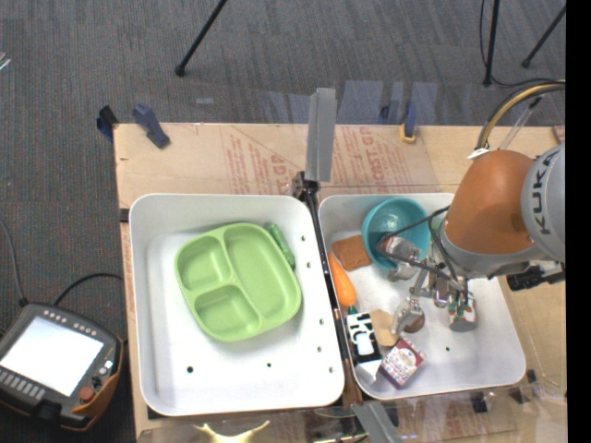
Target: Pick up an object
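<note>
Two shallow white bins sit side by side on the bench: the left bin [148,247] and the right bin [499,340]. My gripper [436,319] is lowered into the right bin, in its middle, with my arm reaching in from the right. My two fingers stand apart, one fingertip [410,320] toward the left and the other toward the right, and I see nothing clamped between them; the bin floor shows in the gap. Objects available for picking lie mostly to the left of my fingers. A teal bowl [392,224] rests near the back of the right bin, partly overlapped by my wrist hardware. A brown flat piece [351,251] lies just beside the bowl's left. An orange carrot-shaped item [343,282] lies along the bin's left wall. A black-and-white packet [362,332] sits nearer the front left, with a small tan piece [383,327] beside it, close to my left fingertip. A pink-and-white patterned box [401,363] lies near the front edge. In the left bin, a green divided plate [238,280] lies flat with three compartments.
</note>
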You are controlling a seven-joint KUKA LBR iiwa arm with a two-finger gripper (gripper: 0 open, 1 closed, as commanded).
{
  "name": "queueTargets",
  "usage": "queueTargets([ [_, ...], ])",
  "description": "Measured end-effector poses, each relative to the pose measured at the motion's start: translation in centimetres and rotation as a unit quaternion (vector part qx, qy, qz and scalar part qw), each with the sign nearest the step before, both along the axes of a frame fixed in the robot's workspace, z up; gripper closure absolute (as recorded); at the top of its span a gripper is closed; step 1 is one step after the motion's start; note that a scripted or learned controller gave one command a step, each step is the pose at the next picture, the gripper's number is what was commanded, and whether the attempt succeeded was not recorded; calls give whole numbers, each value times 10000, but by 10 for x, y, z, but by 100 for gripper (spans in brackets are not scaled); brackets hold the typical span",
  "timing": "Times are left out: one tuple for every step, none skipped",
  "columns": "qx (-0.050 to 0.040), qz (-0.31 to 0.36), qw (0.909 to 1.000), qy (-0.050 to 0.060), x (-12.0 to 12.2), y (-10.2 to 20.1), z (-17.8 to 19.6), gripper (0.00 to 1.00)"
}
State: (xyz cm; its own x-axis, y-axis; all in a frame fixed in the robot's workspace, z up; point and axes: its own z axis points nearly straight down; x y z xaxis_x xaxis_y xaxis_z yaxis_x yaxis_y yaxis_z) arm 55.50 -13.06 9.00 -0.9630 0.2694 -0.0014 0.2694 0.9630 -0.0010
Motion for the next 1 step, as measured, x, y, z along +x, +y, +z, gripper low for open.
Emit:
queueTargets([
  [1,302,9995,-47,61,16,2,0],
])
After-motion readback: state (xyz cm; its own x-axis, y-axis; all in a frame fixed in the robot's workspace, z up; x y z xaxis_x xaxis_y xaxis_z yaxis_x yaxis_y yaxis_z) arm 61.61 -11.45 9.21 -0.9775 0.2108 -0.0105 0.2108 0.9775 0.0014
